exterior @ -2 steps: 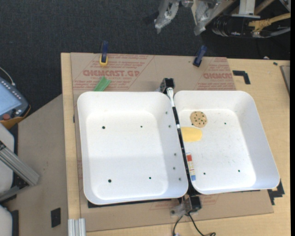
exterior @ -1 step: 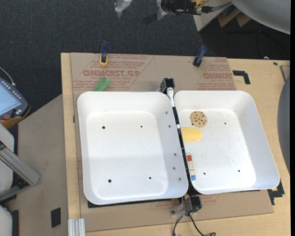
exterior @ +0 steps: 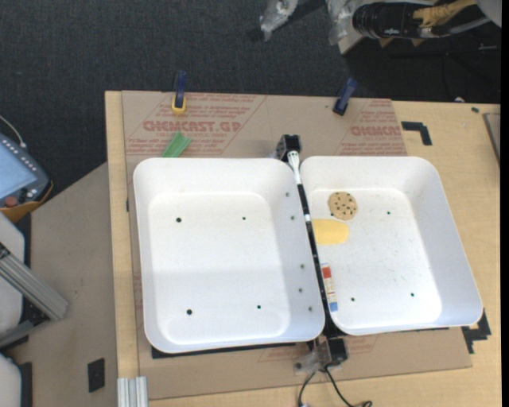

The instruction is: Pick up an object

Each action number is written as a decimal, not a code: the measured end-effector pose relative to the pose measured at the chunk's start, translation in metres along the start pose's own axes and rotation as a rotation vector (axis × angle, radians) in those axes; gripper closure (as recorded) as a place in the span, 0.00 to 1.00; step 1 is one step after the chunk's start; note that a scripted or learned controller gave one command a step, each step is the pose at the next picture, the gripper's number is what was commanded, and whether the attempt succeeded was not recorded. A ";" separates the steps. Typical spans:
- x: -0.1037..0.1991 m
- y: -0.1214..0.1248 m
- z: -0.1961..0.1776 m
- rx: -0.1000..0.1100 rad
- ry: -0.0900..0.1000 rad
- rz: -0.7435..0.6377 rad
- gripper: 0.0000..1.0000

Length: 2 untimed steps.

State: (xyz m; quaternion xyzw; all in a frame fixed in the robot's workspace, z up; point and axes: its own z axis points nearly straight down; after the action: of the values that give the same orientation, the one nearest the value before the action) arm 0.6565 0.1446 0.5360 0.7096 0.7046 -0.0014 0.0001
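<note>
Inside the right-hand shallow white plastic bin (exterior: 445,238), close to its left wall, lie two candidates for the pick: a round tan cookie with dark chips (exterior: 343,205) and, just below it and nearly touching, a flat pale-yellow oval piece (exterior: 329,232). The left-hand shallow white plastic bin (exterior: 159,238) sits just beside it on the cardboard-covered surface (exterior: 238,119). At the top edge of the view, well apart from both bins, part of the grey arm (exterior: 382,17) shows; whether the tool is open or closed I cannot tell. Judging by this, the pick is at its very start, with nothing grasped. Next, the arm would need to travel down over the right bin, settle above one item, and descend without nudging its neighbour or the wall.
</note>
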 end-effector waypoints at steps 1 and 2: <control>0.005 0.000 -0.011 -0.005 0.003 -0.007 1.00; 0.041 0.009 0.135 0.015 -0.001 -0.010 1.00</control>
State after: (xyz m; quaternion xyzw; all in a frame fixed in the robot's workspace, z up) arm 0.6651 0.1855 0.4006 0.7062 0.7080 -0.0069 -0.0047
